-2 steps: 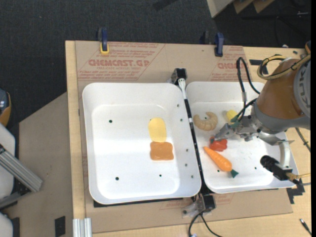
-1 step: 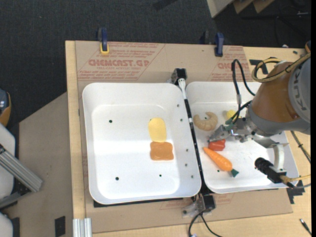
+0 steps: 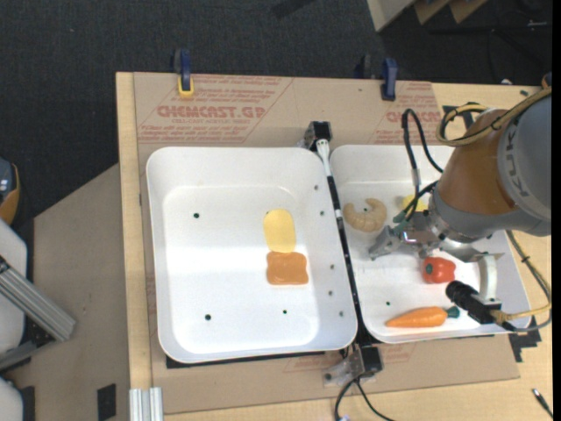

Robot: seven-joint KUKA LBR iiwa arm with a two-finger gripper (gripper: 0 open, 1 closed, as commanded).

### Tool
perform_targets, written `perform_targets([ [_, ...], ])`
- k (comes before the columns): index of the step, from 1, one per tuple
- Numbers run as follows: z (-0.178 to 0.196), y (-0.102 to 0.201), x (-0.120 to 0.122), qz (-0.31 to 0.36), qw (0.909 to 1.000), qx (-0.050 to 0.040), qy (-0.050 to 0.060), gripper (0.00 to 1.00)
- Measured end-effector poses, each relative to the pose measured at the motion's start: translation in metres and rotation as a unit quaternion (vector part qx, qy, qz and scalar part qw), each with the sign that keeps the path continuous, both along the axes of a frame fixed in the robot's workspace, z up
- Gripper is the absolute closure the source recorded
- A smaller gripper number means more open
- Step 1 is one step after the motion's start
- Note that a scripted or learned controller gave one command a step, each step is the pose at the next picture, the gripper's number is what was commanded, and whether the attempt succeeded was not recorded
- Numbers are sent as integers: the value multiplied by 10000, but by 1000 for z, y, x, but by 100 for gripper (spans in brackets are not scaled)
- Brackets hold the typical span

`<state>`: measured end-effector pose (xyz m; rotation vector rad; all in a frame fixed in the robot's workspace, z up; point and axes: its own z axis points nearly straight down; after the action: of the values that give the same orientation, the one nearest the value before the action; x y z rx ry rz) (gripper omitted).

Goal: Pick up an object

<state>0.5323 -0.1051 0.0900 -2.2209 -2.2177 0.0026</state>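
Arm (image 3: 526, 169) comes in from the view's right, grey link uppermost, orange band (image 3: 473, 178) above the wrist. Wrist is bent down over the right bin (image 3: 377, 160). Gripper (image 3: 384, 242) is aimed toward the view's left and sits low over the bin floor, near the wall shared w/ the left bin (image 3: 202, 261). How far the gripper is parted can't be told, nor whether it has hold of anything.

Right bin contents:
- Tan croissant-shaped piece (image 3: 365, 214): just up-left of gripper, close to it; can't tell if touching. Crescent, arched side toward the bin's far wall, long axis approx. left-right.
- Red toy veg (image 3: 438, 270): on the other side, down-right of gripper and partly under the wrist. Rounded, so no clear axis.
- Toy carrot (image 3: 417, 318): near the front wall, apart from gripper. Long axis approx. left-right w/ a slight tilt, narrow tip to the left, green top to the right.

Left bin contents, well apart from gripper:
- Pale yellow piece (image 3: 279, 229): oblong, long axis front-to-back.
- Orange piece (image 3: 287, 268): approx. square, directly in front of the yellow one, edges touching or nearly so.
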Motion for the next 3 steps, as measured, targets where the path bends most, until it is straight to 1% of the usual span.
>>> perform_targets([
  [1, -5, 15, 62, 28, 10000, -7, -41, 0],
  [2, 103, 63, 109, 44, 9999, -1, -99, 0],
  [3, 185, 163, 137, 68, 9999, 20, -86, 0],
])
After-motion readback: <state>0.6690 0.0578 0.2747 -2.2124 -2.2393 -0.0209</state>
